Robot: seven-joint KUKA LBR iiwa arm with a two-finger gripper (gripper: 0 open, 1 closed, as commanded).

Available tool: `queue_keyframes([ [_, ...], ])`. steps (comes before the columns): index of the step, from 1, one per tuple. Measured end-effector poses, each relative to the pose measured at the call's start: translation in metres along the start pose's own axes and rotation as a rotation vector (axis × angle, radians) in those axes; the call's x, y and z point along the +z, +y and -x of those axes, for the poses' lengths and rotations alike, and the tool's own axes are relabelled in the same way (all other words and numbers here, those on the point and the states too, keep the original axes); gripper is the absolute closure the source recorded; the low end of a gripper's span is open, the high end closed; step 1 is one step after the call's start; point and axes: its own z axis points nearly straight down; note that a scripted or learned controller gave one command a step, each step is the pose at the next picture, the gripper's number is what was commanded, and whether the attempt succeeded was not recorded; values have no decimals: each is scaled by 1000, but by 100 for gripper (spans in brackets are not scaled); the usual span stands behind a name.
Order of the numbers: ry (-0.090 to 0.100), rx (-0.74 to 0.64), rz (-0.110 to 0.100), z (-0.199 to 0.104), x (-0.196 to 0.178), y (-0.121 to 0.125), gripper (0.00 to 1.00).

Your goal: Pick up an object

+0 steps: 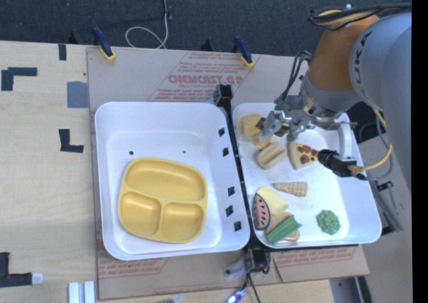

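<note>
My gripper [281, 128] hangs over the back of the right bin [358, 188], its fingers apart with nothing between them. Just below it lies a tan bread roll [271, 155]. A pizza slice [302, 154] lies to the gripper's lower right, and a yellow cheese wedge [251, 125] to its left. Nearer the front are a waffle cone [291, 188], a watermelon slice [259, 211], a green pea pod [284, 228] and a broccoli floret [328, 221].
The left bin [110, 128] holds a yellow divided plate [162, 199]. A black divider with clips [231, 154] runs between the bins. The grey arm with its orange band [338, 54] comes in from the upper right. Cables trail by the right bin's edge [368, 161].
</note>
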Motion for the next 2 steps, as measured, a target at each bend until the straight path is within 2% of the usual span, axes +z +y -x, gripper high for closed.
queue_keyframes([
  [1, 0, 3, -8, -11, -13, -40, 100],
  [2, 1, 2, -8, -28, -43, -93, 100],
])
